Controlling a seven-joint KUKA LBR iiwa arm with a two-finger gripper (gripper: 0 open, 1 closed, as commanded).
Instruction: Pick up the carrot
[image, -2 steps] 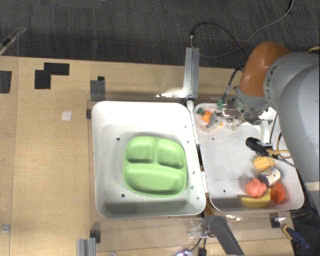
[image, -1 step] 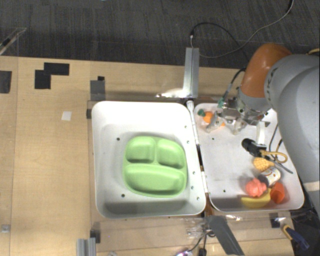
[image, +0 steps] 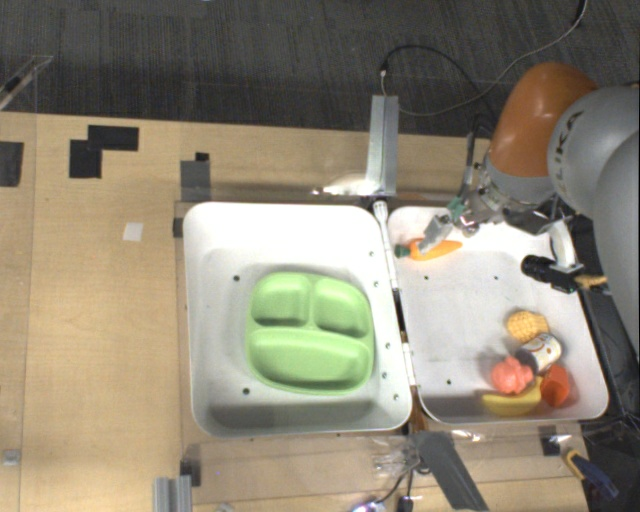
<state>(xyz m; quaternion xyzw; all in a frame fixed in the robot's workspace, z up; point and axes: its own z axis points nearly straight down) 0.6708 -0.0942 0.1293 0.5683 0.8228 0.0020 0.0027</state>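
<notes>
The carrot (image: 441, 250) is small and orange with a green tip. It lies in the far left corner of the right bin (image: 460, 330), close to the wall between the bins. My gripper (image: 436, 234) reaches in from the right and hangs right over the carrot, touching or nearly touching its top. The gripper body hides part of the carrot, so I cannot make out any grasp.
A green divided plate (image: 310, 330) lies in the left bin (image: 215, 300). Several toy foods crowd the right bin's near right corner: a yellow corn piece (image: 527, 323), a pink fruit (image: 511, 375), a banana (image: 510, 402), an orange-red piece (image: 557, 385). The arm's orange band (image: 530, 120) looms above the far right.
</notes>
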